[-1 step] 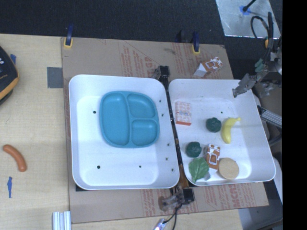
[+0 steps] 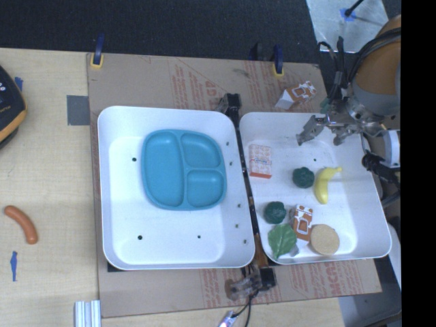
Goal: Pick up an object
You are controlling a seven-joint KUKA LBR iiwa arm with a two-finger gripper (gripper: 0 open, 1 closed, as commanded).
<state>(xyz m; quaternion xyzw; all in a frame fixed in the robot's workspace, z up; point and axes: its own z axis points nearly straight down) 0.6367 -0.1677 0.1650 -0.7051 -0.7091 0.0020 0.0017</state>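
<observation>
My gripper [image 2: 322, 135] hangs over the back part of the right bin [image 2: 368, 210], fingers spread open with nothing between them. Below it in that bin lie a white and red packet [image 2: 260, 160], a dark green ball [image 2: 303, 177] and a yellow banana [image 2: 325, 182]. Toward the front edge are a second dark green lump [image 2: 274, 212], an orange and white packet [image 2: 301, 221], a green leaf [image 2: 281, 240] and a round tan biscuit [image 2: 325, 239]. The gripper touches none of them.
The left bin [image 2: 122, 203] holds a blue divided plate [image 2: 184, 169]. Outside the bins, a small packet [image 2: 298, 94] lies behind the right bin. A sausage [image 2: 22, 223] rests on the bench at the left, and a black and yellow device [image 2: 8, 107] sits at the left edge.
</observation>
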